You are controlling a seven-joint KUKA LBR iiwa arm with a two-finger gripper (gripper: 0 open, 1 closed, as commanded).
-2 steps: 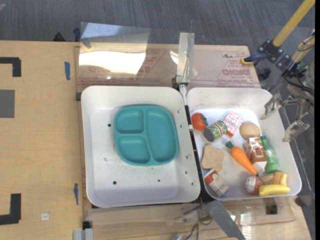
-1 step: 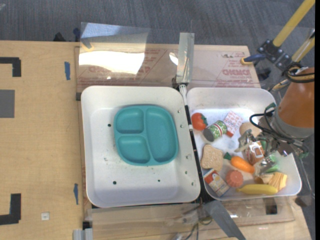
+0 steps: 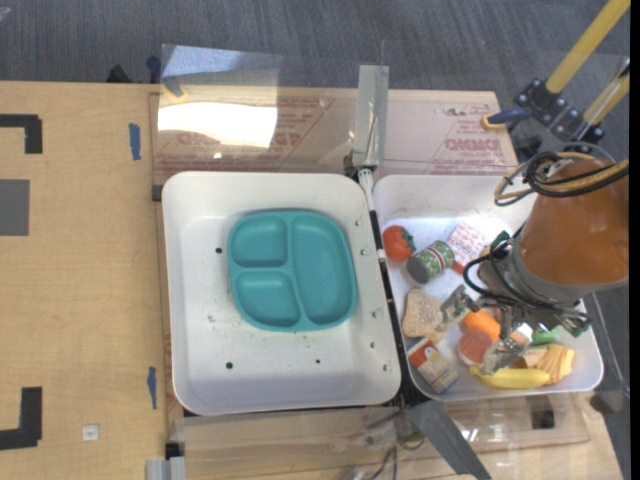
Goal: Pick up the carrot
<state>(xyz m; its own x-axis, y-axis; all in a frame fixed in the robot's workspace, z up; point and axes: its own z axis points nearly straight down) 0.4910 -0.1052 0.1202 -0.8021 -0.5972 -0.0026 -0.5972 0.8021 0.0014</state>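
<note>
Plate (image 3: 293, 270) in left bin (image 3: 190, 298); toys (image 3: 432, 260) in right bin (image 3: 400, 196).

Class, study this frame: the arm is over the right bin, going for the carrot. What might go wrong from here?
1. The carrot lies packed among the banana, bread slice and other toys, so the end effector may catch or push a neighbour instead.
2. The carrot is partly hidden under the arm, so its grip is hard to confirm.

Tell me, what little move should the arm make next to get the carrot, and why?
Probably a short straight descent. The gripper hangs in the right bin right at the orange carrot, but nothing shows the carrot held. Bread and a banana crowd close, so sideways motion could bump them.
</note>
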